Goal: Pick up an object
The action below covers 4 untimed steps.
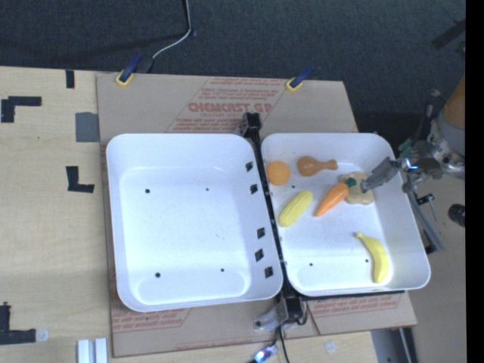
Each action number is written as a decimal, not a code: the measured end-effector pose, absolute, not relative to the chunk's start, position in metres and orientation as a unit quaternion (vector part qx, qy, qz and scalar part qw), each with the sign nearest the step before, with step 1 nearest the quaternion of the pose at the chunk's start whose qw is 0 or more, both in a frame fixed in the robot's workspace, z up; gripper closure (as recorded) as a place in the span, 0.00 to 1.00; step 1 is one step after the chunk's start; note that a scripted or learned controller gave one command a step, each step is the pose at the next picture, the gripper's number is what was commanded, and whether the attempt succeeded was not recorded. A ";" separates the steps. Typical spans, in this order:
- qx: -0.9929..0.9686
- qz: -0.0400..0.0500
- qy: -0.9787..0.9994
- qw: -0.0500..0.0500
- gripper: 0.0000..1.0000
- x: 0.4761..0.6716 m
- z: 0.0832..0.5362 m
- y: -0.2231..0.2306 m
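Faintly, red "CHEMCAST GP" lettering (229,107) marks the cardboard (151,97).

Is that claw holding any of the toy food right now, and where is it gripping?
Cannot be told: the gripper is at the carrot's top end, but the grip itself is unclear.

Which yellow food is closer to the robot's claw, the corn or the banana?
The corn. It lies beside the carrot, nearer the gripper at the right bin's upper right. The banana sits farther away, near the bin's front corner.
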<state>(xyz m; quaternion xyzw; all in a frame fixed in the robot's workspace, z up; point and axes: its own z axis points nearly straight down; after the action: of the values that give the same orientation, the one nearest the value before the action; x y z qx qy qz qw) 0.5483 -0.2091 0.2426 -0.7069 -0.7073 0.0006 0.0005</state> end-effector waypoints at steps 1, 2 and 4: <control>-0.706 0.000 -0.708 -0.001 0.00 0.593 0.236 -0.223; -0.706 0.000 -0.708 0.000 0.00 0.597 0.241 -0.223; -0.707 0.001 -0.707 0.000 0.00 0.613 0.272 -0.224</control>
<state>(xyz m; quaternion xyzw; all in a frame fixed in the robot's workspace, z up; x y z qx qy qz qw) 0.6133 -0.2238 0.2723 -0.7069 -0.7074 0.0006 -0.0004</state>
